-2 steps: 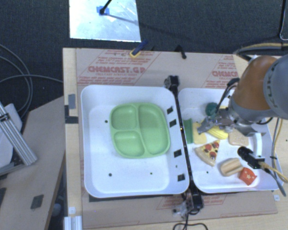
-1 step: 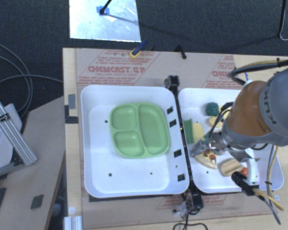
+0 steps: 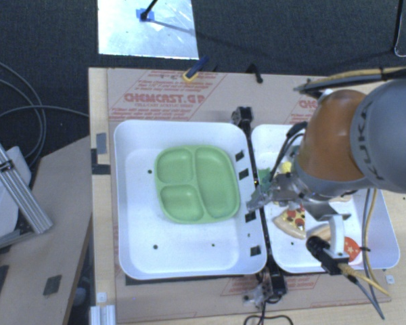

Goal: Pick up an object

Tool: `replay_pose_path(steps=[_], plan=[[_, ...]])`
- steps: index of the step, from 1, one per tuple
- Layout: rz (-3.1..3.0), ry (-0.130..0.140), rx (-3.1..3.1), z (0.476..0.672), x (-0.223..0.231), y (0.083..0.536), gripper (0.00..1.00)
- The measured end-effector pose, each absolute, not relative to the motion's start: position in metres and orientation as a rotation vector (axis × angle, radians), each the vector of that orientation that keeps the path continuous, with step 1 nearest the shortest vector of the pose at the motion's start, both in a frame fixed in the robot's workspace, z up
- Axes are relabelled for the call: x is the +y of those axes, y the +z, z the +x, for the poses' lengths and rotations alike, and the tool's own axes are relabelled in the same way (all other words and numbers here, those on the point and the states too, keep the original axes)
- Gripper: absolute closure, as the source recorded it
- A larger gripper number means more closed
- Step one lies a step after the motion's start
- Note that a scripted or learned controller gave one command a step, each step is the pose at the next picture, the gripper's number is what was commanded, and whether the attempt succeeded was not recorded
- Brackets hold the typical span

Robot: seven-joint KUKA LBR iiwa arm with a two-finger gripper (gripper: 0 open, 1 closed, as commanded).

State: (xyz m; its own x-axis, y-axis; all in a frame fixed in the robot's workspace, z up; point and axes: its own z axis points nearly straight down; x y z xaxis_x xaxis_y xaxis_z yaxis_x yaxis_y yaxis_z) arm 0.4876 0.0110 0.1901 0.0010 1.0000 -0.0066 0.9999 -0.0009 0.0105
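Right bin [image 3: 386, 249] is holding a pizza-slice toy [image 3: 291, 222] — probably light, rigid, best pinched across its edges — beneath the gripper [image 3: 274, 195], state unclear.

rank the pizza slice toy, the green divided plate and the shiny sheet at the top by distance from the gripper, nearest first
Seen from the gripper:
1. pizza slice toy, right bin, just beside it.
2. green divided plate, left bin.
3. shiny sheet, on the dark floor beyond the bench.

"CHEMCAST GP" on cardboard sheet [image 3: 164, 97], "KUKA" on arm [image 3: 382, 141]
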Motion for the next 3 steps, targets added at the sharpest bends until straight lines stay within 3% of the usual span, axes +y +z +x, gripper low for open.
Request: replay_pose_path(steps=[1, 2, 3], plan=[[2.224, 0.001, 2.214, 0.487, -0.051, 0.185, 0.00], [2.208, 0.006, 2.234, 0.513, 0.025, 0.184, 0.00], [2.206, 0.023, 2.214, 0.526, -0.010, 0.358, 0.00]])
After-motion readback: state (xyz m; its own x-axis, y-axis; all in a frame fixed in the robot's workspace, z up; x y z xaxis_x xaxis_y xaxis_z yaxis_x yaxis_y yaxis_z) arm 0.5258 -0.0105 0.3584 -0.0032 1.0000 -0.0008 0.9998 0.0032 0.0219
